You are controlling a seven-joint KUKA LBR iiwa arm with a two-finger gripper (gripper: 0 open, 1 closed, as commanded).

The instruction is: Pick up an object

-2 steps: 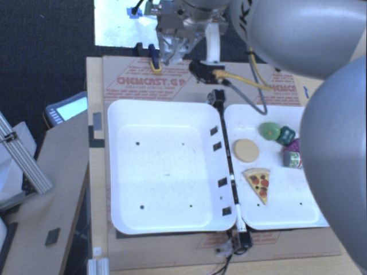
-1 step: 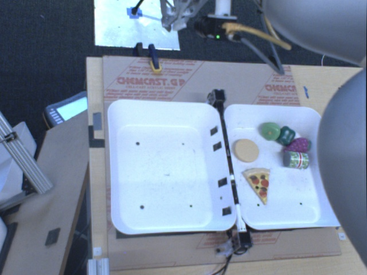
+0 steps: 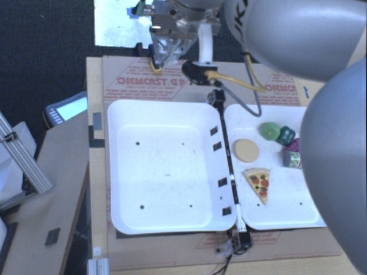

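While the tool [image 3: 163,55] hung above the bench's far edge, whether clenched or released could not be told. Pizza slice [image 3: 258,183], cookie [image 3: 246,150] and green ball [image 3: 269,131] were noted well nearer and rightward. A misplaced descent was judged the main risk.

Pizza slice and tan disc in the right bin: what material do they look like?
Pizza slice: probably moulded plastic toy food, going by its flat saturated colours and crisp painted dots. Tan disc: smooth and matte, uniform colour, likely plastic or wood; the view cannot settle which. Both lie in the right bin.
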